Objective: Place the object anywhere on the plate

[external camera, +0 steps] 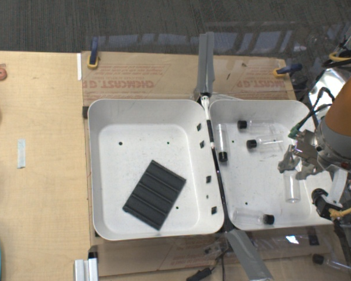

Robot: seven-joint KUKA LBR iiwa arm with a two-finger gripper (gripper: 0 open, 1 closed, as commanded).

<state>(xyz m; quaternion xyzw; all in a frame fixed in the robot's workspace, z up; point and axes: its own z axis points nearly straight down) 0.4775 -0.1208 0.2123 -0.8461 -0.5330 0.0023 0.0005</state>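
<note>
A black ribbed rectangular plate lies flat and turned at an angle in the left bin, towards its front. Several clear vials with black caps lie in the right bin: one along the left wall, one near the middle, one with its cap at the back, and one with its cap at the front. My gripper hangs over the right side of the right bin, just above another clear vial. I see nothing held in it.
A metal divider bar runs between the bins at the back. Cardboard lies under both bins, held by clamps. The wooden bench at the left carries small items. Cables hang by the arm's wrist.
</note>
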